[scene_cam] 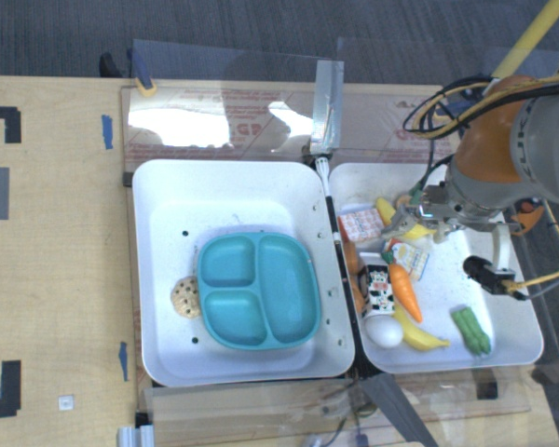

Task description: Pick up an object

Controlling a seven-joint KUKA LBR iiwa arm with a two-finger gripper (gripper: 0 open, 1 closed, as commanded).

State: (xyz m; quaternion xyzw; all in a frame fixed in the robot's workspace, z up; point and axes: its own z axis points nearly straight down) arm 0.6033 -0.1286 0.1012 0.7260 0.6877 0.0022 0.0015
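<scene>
End effector (412,220) — grip state unclear | low in right bin (522,338) | just above carrot (405,289) — teal tray (258,290) in left bin (158,250)

We're looking at the arm (531,147) now: a thick grey cylinder with a glossy orange band (489,147) wrapped around it above the wrist. At its twelve o'clock we see black and yellow cables (438,110) looping in loose coils. At nine o'clock, the end effector (417,214) shows as pale metal, with a black fitting (489,276) at five o'clock.
</scene>
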